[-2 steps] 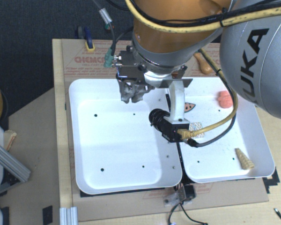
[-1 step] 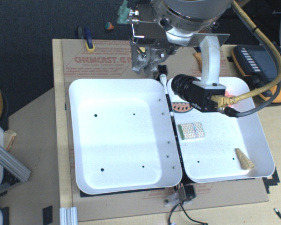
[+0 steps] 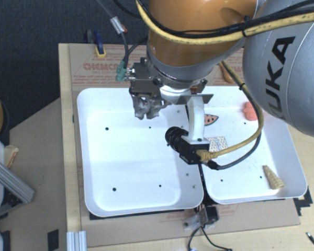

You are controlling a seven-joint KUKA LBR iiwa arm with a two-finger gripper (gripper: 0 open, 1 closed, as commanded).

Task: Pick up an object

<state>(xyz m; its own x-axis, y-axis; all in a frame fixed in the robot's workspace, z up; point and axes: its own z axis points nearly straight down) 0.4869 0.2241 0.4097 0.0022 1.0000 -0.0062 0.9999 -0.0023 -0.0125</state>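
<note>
A small patterned packet [image 3: 217,143] lay in the right bin [image 3: 282,140], near the divide between the two bins, partly behind the arm's fittings. A cone-shaped piece [image 3: 272,177] rested near that bin's front corner, and a pink lump [image 3: 250,111] sat further back. The tool [image 3: 146,107] hung over the left bin [image 3: 120,161], near its back edge; I cannot tell how it stood. Both bins sat on the counter [image 3: 73,140].

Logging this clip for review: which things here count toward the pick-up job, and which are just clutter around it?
Job:
grey metal pincer
pink rounded lump
tan ridged cone
orange patterned wedge
speckled flat square piece
right white plastic bin

Clutter:
left white plastic bin
blue and yellow clamp
</note>
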